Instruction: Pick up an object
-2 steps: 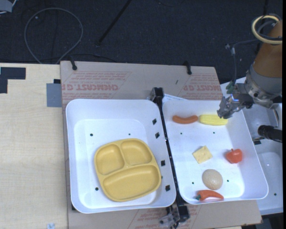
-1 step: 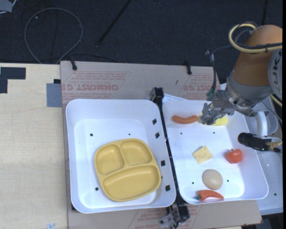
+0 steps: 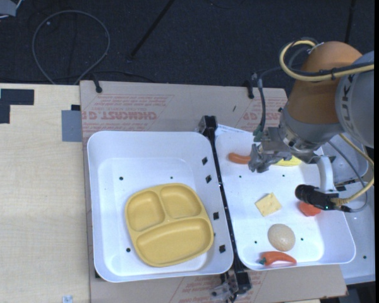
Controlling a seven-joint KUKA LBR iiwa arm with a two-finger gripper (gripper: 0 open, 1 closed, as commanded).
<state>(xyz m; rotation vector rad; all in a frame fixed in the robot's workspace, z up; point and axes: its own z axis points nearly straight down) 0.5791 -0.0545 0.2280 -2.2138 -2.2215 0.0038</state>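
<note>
A: What is seen from the camera above the bench?

B: Two shallow white bins are set side by side. In the left bin [image 3: 107,169] a yellow divided tray [image 3: 169,223] is laid flat, its three compartments upward. The loose pieces are gathered in the right bin [image 3: 341,245], presumably so that they lie within reach of the arm [image 3: 322,93], which is brought in from the right.

A: And the gripper?

B: The gripper [image 3: 260,163] is hung low over the far end of the right bin. An orange carrot-like piece [image 3: 239,158] is seen just beside it on its left, and a yellow piece [image 3: 289,161] is partly hidden on its right. Whether the fingers are parted or closed cannot be told; nothing is seen held between them.

A: Which objects could be taken?

B: A pale yellow wedge [image 3: 268,204], flat-faced and matte like toy cheese, is placed mid-bin. A rounded beige egg-like piece [image 3: 281,237] is found nearer, with a glossy red-orange pepper [image 3: 278,258] touching or almost touching its near side. A small red piece [image 3: 309,209] is lodged by a black fitting [image 3: 312,195] at the right wall. All appear to be smooth plastic; the rounded ones are judged likelier to slip.
</note>
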